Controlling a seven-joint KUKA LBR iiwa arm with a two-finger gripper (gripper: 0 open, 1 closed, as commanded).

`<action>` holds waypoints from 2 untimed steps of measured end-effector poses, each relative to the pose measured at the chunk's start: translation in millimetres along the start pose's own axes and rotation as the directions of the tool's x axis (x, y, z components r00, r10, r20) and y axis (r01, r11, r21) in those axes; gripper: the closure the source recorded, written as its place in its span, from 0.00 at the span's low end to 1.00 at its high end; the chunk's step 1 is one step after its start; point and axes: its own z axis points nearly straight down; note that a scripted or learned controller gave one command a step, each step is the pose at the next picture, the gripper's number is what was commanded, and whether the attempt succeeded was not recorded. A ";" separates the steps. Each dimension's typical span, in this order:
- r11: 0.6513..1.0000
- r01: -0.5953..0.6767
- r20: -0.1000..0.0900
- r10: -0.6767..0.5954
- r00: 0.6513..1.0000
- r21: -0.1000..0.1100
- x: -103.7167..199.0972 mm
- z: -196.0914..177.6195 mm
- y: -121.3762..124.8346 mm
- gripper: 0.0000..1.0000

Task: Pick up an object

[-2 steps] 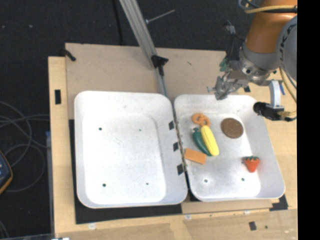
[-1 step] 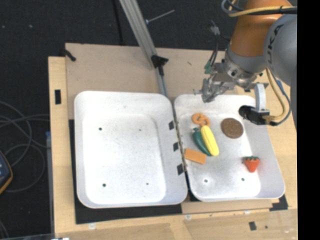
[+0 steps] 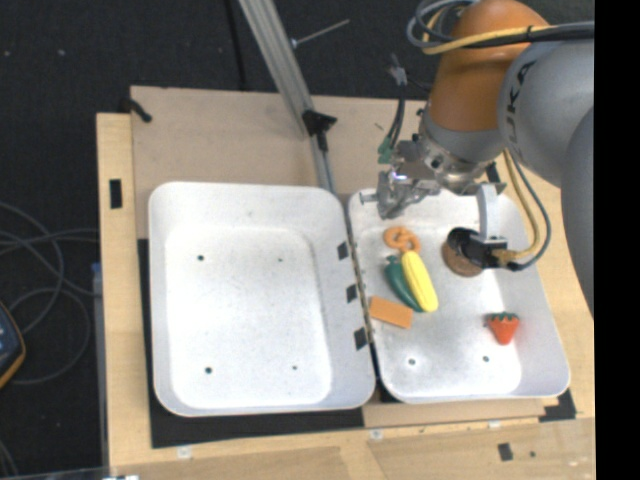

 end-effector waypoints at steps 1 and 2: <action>1.000 0.001 -0.001 -0.001 1.000 -0.001 46.6 -6.3 -10.6 1.00; 1.000 0.000 -0.001 0.000 1.000 0.000 97.3 -6.2 -12.5 1.00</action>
